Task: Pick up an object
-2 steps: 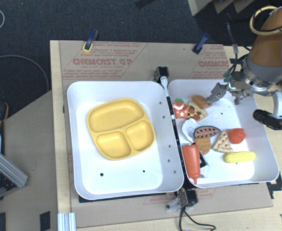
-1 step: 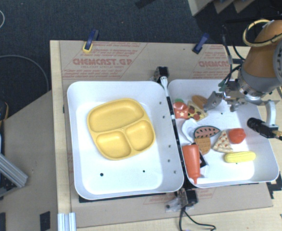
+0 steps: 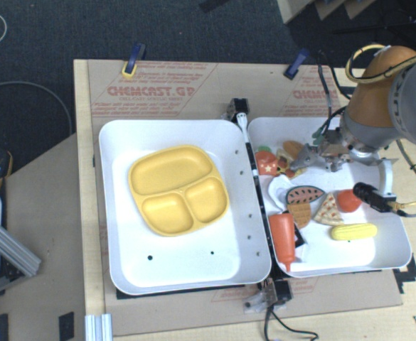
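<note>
From the overhead camera: two white bins on the surface. The left bin (image 3: 122, 261) holds one yellow divided plate (image 3: 178, 189) with bare floor around it. The right bin (image 3: 389, 251) is crowded with toy food: one orange bottle (image 3: 282, 239) along its left wall, one yellow corn cob (image 3: 353, 231), one watermelon slice (image 3: 305, 195), one red tomato (image 3: 348, 201). The end effector (image 3: 320, 155) hangs over the bin's back part; its grip state I cannot tell.

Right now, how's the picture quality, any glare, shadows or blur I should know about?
In the camera view, lighting is even and soft; the left bin looks bright but not blown out, and the yellow divided plate shows mild sheen. The toys in the right bin are slightly soft, and the gripper is blurry, so its fingers are hard to read. The dark floor at top is dim.
</note>
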